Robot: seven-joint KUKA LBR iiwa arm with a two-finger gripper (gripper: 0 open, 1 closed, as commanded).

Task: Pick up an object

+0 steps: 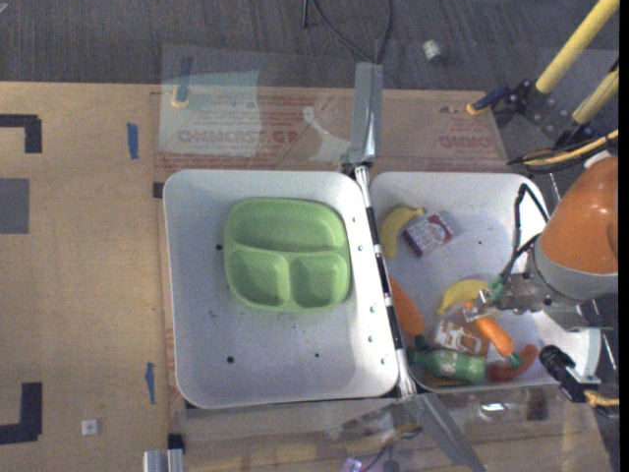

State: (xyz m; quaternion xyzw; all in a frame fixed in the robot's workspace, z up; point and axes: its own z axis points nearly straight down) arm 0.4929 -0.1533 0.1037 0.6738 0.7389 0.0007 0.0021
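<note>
The right bin (484, 236) holds several small things. A yellow banana (460, 292) lies near its middle, with a small brown and white carton (456, 335) just below it. My gripper (488, 306) hangs low at the banana's right end, above the carton and an orange carrot (495, 336). Nothing is seen held in it. Along the front wall lie a green bottle (450, 364) and a red piece (513, 366). A second orange carrot (406, 309) rests against the divider. At the back sit a yellow fruit (396, 228) and a red and white box (428, 233).
The left bin (285, 357) holds a green divided plate (287, 254) in its back half. The arm's orange band (585, 229) looms over the right bin's right wall. Yellow and black stand legs (570, 52) rise at the back right.
</note>
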